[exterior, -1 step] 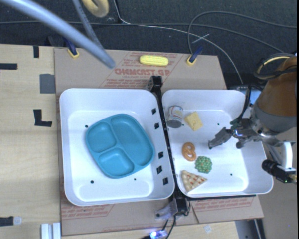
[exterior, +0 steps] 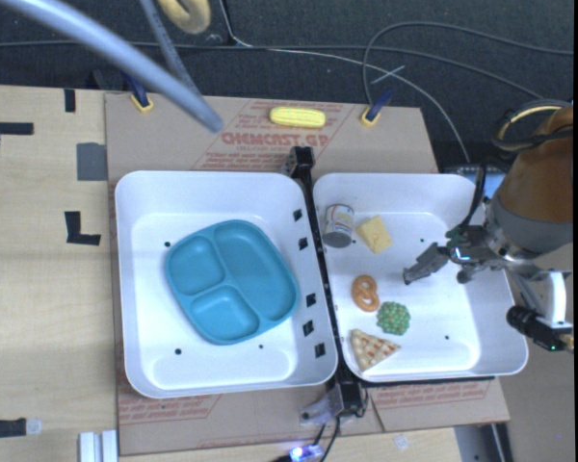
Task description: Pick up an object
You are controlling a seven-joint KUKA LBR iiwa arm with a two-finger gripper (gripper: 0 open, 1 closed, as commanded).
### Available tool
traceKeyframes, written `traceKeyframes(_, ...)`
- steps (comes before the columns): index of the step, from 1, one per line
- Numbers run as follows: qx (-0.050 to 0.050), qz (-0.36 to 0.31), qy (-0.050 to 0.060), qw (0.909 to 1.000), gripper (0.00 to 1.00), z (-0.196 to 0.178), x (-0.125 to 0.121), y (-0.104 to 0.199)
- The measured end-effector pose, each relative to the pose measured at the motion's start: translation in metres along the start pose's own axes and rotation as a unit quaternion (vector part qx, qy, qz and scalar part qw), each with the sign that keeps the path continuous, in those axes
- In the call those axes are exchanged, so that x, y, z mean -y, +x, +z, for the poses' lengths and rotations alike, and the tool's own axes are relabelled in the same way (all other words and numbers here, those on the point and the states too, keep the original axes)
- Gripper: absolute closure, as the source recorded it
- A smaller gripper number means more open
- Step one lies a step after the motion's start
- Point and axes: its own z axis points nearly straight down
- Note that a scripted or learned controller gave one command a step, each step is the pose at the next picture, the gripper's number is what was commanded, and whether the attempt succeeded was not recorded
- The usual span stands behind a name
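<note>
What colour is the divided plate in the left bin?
Light blue. The divided plate shows plainly in the camera view, lying in the white left bin.

Two smooth, glossy white plastic bins (exterior: 135, 258); matt blue plastic plate (exterior: 231, 279) in left one. Shiny metal can (exterior: 339, 225) in right. Matt printed cardboard sheet (exterior: 270, 138) underneath, wood-look counter (exterior: 39, 287).
</note>
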Motion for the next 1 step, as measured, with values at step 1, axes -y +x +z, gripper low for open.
traceKeyframes(1,0.000,0.000,0.002,1.0000,0.00,0.0434,-0.0001,0.0012)
